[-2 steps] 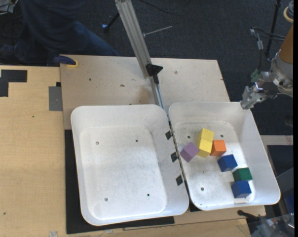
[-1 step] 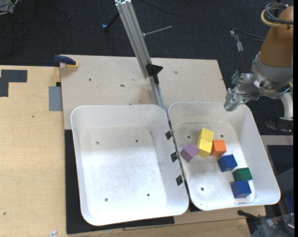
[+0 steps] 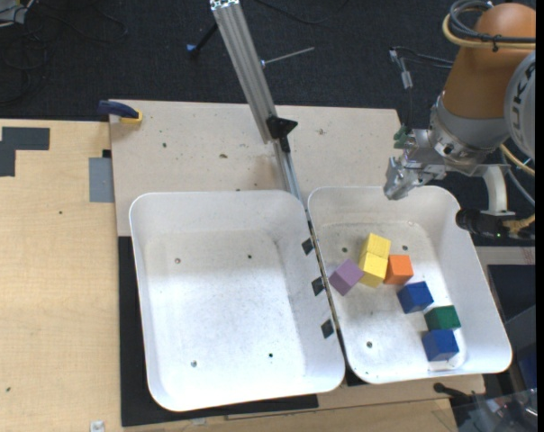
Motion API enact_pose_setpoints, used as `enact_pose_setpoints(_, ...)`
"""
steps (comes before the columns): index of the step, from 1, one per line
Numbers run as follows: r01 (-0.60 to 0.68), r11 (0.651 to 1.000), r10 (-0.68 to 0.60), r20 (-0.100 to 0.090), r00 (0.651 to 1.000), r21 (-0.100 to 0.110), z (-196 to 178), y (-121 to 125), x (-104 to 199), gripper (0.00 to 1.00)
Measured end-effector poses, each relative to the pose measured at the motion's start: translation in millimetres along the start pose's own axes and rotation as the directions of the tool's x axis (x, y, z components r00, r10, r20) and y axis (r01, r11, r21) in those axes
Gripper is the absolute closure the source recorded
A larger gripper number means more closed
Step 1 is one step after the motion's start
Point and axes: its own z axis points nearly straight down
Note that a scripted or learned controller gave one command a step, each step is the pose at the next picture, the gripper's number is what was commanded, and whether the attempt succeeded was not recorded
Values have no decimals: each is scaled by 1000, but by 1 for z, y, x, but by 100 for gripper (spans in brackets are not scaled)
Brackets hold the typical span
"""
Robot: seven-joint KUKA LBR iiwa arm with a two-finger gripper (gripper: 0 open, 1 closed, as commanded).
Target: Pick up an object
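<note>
Several small blocks lie in the right bin (image 3: 353,207): a yellow block (image 3: 376,258), an orange cube (image 3: 399,268) touching it, a purple block (image 3: 345,277) to its left, a blue cube (image 3: 415,296), a green cube (image 3: 443,317) and another blue cube (image 3: 440,344) near the front right corner. My gripper (image 3: 397,185) hangs over the bin's far rim, above and behind the blocks, with nothing seen in it.
The left bin (image 3: 164,214) sits beside the right one, with black clips (image 3: 318,285) along their shared wall. A slanted aluminium post (image 3: 249,70) rises behind the bins. A blue and yellow clamp (image 3: 121,111) lies at the board's far left corner.
</note>
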Motion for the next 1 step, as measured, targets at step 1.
enact_pose_setpoints(1, 0, 1000, 0, 0, 1000, 1, 14, -1, 48, 100)
